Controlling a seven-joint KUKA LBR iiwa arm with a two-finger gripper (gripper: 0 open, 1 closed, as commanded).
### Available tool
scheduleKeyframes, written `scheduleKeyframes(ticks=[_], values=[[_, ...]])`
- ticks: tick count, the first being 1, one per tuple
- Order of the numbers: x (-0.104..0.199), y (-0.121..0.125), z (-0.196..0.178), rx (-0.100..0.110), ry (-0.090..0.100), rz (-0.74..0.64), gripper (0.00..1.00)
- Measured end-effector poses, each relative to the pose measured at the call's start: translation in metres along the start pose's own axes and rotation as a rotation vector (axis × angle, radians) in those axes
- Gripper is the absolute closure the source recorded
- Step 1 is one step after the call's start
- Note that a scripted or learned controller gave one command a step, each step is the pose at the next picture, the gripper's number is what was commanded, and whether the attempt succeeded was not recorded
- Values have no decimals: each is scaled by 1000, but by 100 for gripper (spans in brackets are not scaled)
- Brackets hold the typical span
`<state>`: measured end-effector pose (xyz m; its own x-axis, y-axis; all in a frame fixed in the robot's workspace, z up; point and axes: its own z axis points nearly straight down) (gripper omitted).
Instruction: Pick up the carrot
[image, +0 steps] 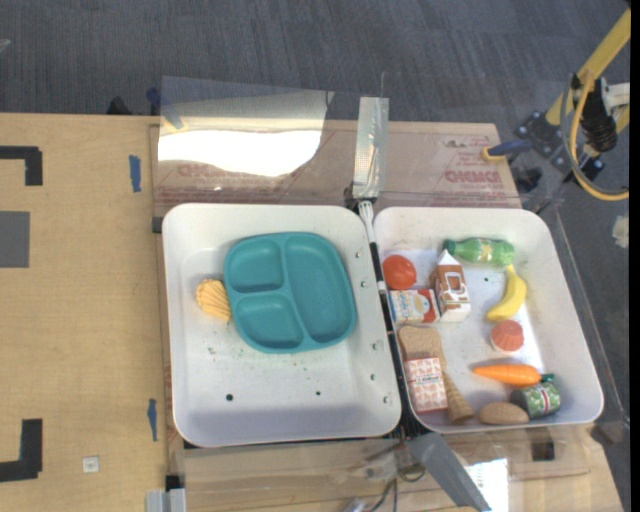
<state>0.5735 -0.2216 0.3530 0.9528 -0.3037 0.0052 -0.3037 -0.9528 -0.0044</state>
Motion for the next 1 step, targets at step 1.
scheduleKeyframes(ticks=[1], values=[[-51, 17, 62, 1, -9, -99, 100]])
